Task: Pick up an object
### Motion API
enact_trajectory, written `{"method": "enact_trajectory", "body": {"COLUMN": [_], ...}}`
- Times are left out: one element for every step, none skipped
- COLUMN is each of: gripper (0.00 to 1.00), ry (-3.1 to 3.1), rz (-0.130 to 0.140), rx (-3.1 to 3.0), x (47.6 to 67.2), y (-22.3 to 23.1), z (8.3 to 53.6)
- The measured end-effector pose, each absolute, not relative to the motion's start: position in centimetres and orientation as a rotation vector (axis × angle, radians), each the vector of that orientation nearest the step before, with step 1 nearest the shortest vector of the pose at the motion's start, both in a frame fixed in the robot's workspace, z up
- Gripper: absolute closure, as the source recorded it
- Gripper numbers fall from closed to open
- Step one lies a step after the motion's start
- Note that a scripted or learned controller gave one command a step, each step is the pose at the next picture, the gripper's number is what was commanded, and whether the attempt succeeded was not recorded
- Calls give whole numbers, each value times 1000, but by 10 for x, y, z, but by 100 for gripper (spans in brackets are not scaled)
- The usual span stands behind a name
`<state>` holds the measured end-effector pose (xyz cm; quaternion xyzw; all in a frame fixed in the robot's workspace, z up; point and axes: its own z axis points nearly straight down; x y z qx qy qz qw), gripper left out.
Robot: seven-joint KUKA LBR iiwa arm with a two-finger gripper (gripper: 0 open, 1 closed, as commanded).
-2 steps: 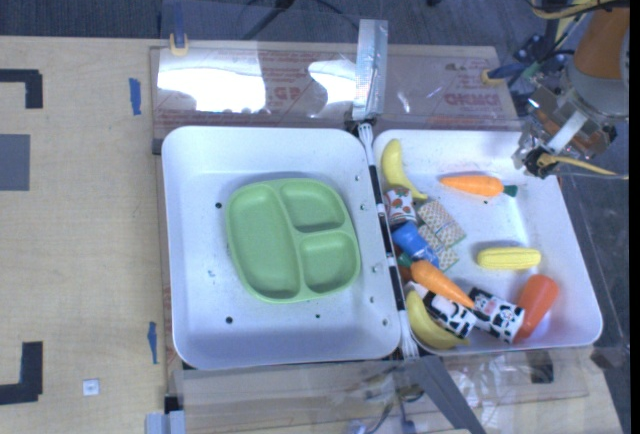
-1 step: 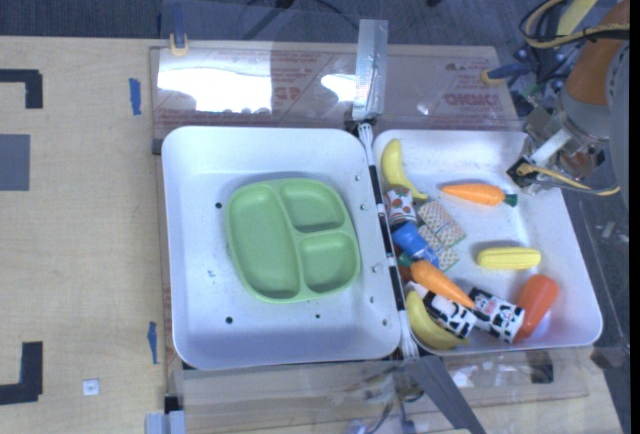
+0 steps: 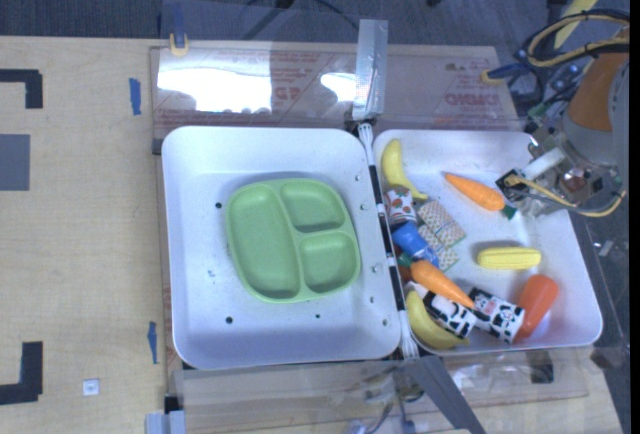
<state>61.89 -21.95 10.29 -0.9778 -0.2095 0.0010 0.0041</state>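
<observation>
The right bin (image 3: 585,317) holds several toys. An orange carrot (image 3: 474,191) lies at its upper middle, a yellow corn cob (image 3: 508,258) below it, and an orange-red pepper (image 3: 537,300) near the front right. A yellow banana (image 3: 392,165) lies along the left wall. A second carrot (image 3: 440,282), a blue item (image 3: 410,242), a checkered packet (image 3: 438,225), a cow-patterned bottle (image 3: 497,314) and another banana (image 3: 432,330) crowd the lower left. My gripper (image 3: 568,184) hangs over the bin's upper right edge, just right of the upper carrot, with nothing seen in it.
The left bin (image 3: 190,172) carries a green divided plate (image 3: 292,240). A raised divider (image 3: 380,222) separates the two bins. A clear plastic panel (image 3: 300,82) stands behind them. Yellow cables (image 3: 560,32) loop above the arm at the right.
</observation>
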Motion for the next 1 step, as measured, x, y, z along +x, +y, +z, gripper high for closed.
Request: {"method": "enact_trajectory", "body": {"gripper": [100], "ry": [-547], "rz": [1], "rx": [-3094], "x": [640], "y": [-223], "z": [153]}}
